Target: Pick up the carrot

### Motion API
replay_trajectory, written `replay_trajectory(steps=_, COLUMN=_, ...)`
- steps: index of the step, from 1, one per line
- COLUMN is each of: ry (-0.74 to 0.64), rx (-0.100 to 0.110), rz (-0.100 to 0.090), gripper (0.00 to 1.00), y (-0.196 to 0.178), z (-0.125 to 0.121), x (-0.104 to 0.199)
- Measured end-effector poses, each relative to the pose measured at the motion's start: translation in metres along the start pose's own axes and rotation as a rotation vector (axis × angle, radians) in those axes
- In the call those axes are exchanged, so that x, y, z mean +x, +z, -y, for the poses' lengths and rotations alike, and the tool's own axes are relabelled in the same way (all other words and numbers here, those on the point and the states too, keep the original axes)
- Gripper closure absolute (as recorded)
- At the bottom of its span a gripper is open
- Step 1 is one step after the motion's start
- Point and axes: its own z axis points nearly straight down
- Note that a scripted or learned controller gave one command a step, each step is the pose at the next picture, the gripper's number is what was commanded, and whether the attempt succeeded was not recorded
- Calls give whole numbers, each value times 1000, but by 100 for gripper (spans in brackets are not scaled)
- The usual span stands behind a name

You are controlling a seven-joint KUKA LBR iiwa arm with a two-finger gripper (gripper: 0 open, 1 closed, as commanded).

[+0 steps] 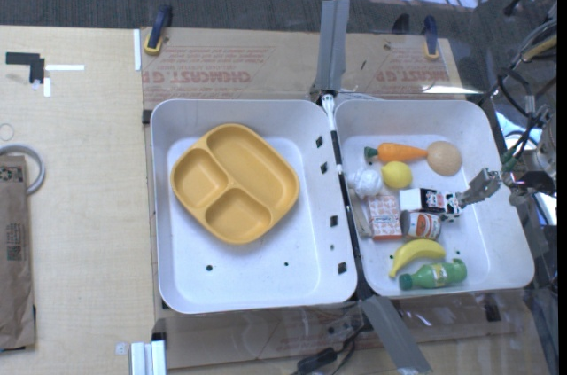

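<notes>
At right bin's (496, 134) right wall, gripper (483, 185) low; I cannot tell its state. Carrot (400, 152) far-left, touching potato (444, 158), lemon (397, 175) just near. I fear crowded grab nudging neighbours, carrot rolling.

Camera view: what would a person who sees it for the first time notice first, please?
First comes the yellow divided plate, lying alone in the left bin. Next is the cluster of toy food in the right bin: the carrot at the far side beside a tan potato, and a banana and a green bottle at the near side. The gripper is near that bin's right wall.
</notes>
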Motion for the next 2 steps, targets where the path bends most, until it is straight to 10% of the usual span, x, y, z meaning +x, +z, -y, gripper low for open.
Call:
replay_trajectory(steps=1, ry=-106, rx=-4, rz=2, gripper=0, y=33, z=-69, x=0)
replay_trajectory(steps=2, ry=-585, rx=-6, rz=4, gripper=0, y=64, z=-117, x=53)
